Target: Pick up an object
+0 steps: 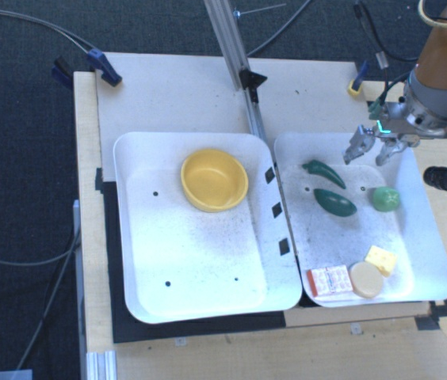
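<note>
Pale bench, two speckled white bins. Left bin (200, 291): round yellow plastic bowl (215, 180). Right bin (422, 212): curved dark green pepper (323, 172), glossy green oval (335, 203), pale green ball (384, 199). My gripper (373, 150) hangs above, metal fingers spread, holding nothing.

In the right bin lie 2 dark green peppers (328, 187), a light green ball (384, 199), cheese (380, 259).

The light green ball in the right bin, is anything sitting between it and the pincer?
Nothing visible does. The pincer is over the back of the right bin, and the light green ball lies just in front of it with bare bin floor between. The two dark green pieces lie off to the side.
</note>
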`<action>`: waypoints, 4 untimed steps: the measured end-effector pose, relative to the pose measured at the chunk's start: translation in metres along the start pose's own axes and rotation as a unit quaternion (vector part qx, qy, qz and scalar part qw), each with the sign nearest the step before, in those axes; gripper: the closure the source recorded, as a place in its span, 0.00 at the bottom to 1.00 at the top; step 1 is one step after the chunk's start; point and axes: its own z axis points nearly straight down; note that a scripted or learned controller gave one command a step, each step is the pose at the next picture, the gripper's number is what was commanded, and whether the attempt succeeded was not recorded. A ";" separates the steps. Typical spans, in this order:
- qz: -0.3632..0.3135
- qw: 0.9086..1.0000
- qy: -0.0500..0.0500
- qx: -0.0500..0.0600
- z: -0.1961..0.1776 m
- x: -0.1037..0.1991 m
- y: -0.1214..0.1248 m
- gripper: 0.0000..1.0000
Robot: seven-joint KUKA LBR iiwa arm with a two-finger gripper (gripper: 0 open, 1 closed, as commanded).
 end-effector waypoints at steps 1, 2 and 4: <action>0.000 1.000 0.000 -0.004 -0.005 0.000 0.001 0.00; 0.000 1.000 0.000 0.001 0.060 0.003 0.001 0.00; 0.001 1.000 0.001 0.001 0.142 0.015 -0.005 0.00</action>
